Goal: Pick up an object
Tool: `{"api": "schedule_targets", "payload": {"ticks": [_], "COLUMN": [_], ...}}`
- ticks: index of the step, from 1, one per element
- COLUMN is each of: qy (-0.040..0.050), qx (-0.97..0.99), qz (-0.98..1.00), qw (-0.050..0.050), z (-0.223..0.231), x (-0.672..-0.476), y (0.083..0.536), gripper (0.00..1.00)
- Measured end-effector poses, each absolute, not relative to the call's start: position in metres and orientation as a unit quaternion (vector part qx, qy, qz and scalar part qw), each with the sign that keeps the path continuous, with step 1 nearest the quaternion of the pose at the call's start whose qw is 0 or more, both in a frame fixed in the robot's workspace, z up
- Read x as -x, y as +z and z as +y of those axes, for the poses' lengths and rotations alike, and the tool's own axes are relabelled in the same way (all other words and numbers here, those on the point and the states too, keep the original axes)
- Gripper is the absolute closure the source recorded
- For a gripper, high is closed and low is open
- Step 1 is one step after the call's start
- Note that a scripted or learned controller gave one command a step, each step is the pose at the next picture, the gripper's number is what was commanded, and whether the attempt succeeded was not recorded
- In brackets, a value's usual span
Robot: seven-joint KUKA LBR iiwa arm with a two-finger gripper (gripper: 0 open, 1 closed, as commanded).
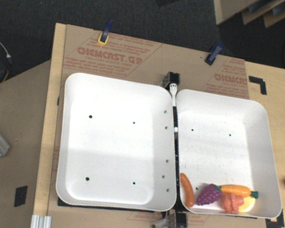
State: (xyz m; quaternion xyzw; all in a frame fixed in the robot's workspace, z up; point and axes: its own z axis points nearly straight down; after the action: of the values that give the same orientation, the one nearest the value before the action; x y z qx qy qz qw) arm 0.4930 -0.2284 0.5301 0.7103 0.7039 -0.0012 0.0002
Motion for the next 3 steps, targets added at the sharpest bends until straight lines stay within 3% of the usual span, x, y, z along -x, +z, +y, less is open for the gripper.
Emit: {"api": "schedule_targets", "payload": {"ticks": [1, 2, 3], "qy": [0.0001, -0.0002, -0.0002], "qx": [-0.707, -0.707, -0.707], "qz": [0.707, 0.707, 0.707], "qw": [0.003, 0.000, 0.000], "z": [-0.224, -0.224, -0.224], "x": [-0.497, -0.481, -0.479], "y": [0.541, 0.535, 0.536], "gripper": [1.00, 1.00, 1.00]}}
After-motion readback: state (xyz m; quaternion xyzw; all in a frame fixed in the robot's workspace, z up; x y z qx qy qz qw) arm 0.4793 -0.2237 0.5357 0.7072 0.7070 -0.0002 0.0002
